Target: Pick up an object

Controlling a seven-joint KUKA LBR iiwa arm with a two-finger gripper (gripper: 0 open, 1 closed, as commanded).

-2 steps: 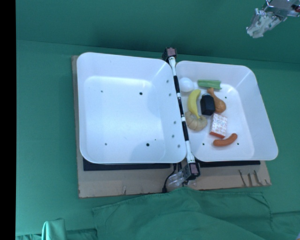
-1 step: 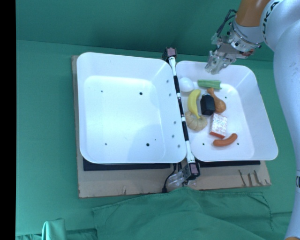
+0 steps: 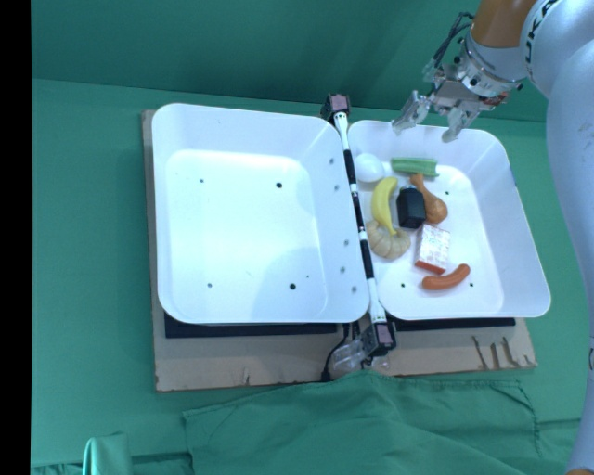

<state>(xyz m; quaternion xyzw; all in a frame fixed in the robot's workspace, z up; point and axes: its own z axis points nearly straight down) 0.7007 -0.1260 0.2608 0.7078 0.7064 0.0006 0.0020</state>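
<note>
Claw (image 3: pixel 430 118) spread wide, nothing gripped, above right bin's (image 3: pixel 520 237) far rim, near cucumber (image 3: pixel 414 166).

Legible marking: one only. The arm (image 3: pixel 568 56) carries dark capital letters on its grey casing just below the orange band (image 3: pixel 501 20), at the top right corner. The letters "UK" can be made out; the rest is cut off by the frame edge. No other text, label or number is readable.
</note>
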